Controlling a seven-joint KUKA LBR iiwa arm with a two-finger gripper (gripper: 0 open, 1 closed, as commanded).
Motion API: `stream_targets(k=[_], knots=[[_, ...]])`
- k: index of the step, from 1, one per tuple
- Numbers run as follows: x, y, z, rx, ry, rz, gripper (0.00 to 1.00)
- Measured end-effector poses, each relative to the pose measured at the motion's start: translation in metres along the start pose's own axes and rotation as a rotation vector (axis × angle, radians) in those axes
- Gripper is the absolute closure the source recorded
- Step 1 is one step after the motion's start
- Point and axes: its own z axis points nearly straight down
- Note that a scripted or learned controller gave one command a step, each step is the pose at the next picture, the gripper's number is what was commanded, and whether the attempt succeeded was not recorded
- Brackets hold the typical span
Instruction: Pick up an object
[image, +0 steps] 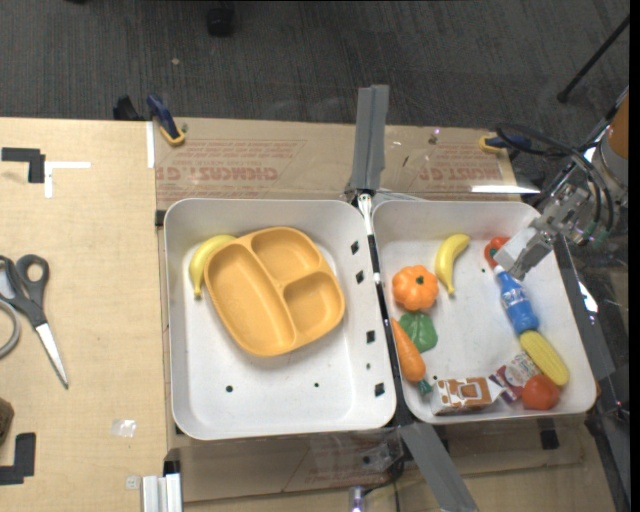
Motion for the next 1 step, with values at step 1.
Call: stream_targets(k=[1], knots=[[0.0625,0.0021,0.0131,0.001,0.003,0.177,1.0]])
